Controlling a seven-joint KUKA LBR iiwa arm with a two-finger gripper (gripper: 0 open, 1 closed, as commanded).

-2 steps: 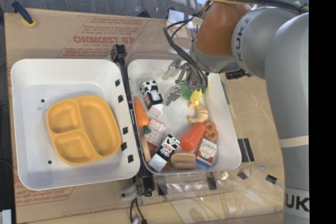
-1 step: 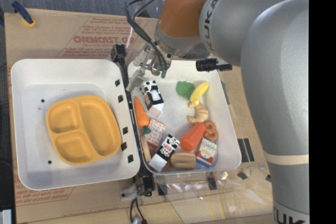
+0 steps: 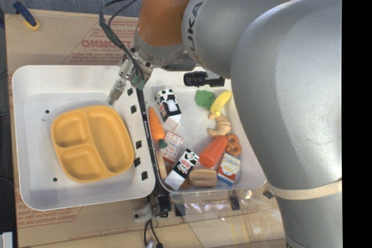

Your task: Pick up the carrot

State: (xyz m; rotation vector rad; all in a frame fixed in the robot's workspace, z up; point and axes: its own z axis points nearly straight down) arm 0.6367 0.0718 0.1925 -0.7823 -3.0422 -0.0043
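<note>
The carrot [image 3: 156, 124] is orange and tapered. It lies lengthwise along the left wall of the right bin [image 3: 253, 182], beside a cow-patterned carton [image 3: 168, 103]. My gripper [image 3: 128, 87] hangs above the ridge between the two bins, up and to the left of the carrot's top end and apart from it. Its fingers [image 3: 118, 90] stand spread, with nothing between them. The big grey arm with its orange band covers the right bin's far and right parts.
A yellow divided plate [image 3: 92, 141] lies in the left bin [image 3: 23, 125]. Packed around the carrot are a pink packet [image 3: 172, 146], a second cow carton [image 3: 185, 163], a red-orange bottle [image 3: 214, 151], a banana [image 3: 221, 103], a green piece [image 3: 203, 97] and a pretzel [image 3: 233, 144].
</note>
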